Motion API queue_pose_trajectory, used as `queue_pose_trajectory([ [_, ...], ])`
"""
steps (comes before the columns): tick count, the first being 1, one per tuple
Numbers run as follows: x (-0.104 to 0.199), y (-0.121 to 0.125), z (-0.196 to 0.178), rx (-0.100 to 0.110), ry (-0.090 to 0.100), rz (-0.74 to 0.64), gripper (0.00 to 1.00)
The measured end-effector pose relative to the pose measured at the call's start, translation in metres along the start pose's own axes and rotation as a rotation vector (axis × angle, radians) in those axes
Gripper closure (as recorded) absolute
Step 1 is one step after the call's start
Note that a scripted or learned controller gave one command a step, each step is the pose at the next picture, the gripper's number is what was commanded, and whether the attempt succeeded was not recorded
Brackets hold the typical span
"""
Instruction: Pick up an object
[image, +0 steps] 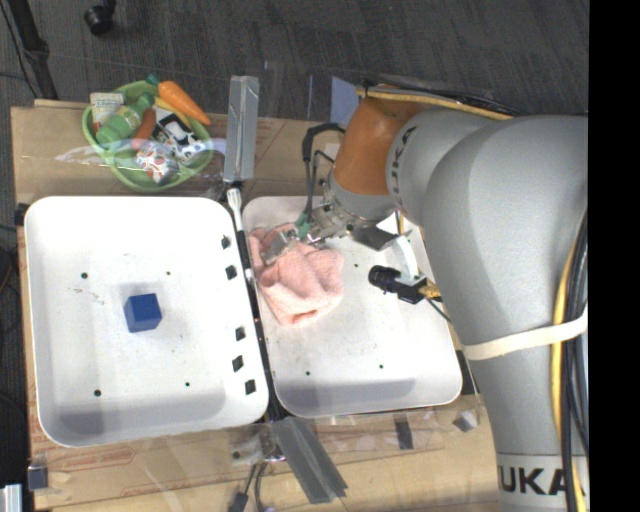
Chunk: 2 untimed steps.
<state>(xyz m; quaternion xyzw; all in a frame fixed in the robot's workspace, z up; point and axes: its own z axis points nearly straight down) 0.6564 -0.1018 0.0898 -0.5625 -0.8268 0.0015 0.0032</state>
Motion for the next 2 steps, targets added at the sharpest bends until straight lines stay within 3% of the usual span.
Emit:
queue_pose_trajectory([
  [1,-0.0001,0.0001,-0.0077,0.004,0.002,-0.001,1.0],
  [2,-0.0001,0.0001,-0.0077,0.004,0.002,-0.001,0.0],
])
